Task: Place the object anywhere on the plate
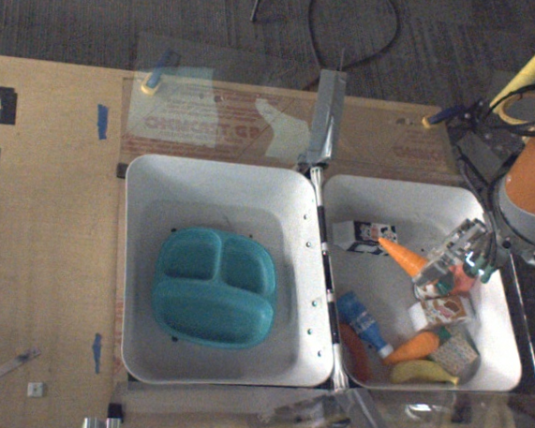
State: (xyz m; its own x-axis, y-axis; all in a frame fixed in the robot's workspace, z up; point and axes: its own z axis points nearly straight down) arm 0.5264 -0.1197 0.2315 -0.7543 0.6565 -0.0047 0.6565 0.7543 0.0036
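The claw point(453, 259) hangs over the right bin point(508, 359) by a carrot point(404, 257); whether it grips, I cannot tell; best lift straight, then cross to the plate point(213, 288)

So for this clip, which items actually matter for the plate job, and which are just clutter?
Belongs to the job:
- teal plate in the left bin
- pincer over the right bin
- orange carrot beside it, a likely pick

Lying about:
- blue bottle
- second carrot
- banana
- blue tape on the bench
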